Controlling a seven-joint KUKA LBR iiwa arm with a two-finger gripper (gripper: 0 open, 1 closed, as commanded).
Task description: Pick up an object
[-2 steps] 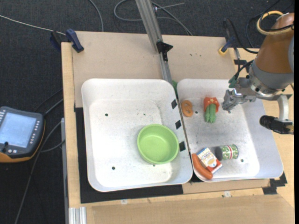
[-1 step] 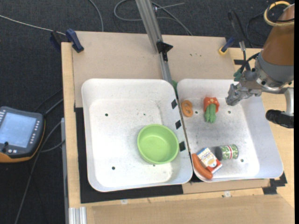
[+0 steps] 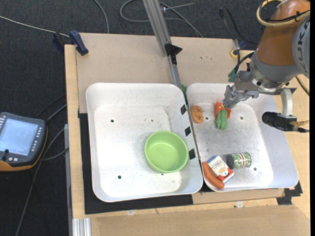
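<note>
- The gripper (image 3: 230, 102) hangs low over the far part of the right bin (image 3: 275, 173), its tip right at the orange top of a toy carrot (image 3: 221, 115).
- The carrot lies flat on the bin floor, orange end towards the gripper, green end pointing to the near side.
- From where I stand I cannot tell whether the jaws are apart or together; the wrist hides them, and nothing shows between them.
- I would judge the grasp is about to be tried. To do it well, the jaws should straddle the carrot across its narrow width, not along its length, and come down fully before closing.
- A small orange ring-shaped piece (image 3: 197, 113) lies just beside the carrot, near the bin's left wall; a sloppy descent could nudge it.
- Well apart, at the near end, sit a small green can (image 3: 239, 160) on its side, a little printed box (image 3: 219, 165) and a toy sausage (image 3: 212, 178).
- The left bin (image 3: 106, 117) holds a green bowl (image 3: 166, 151).
- Both bins rest on a pale wooden bench (image 3: 123, 58); dark carpet with loose cables surrounds it, and a teach pendant (image 3: 19, 139) lies to the left.
</note>
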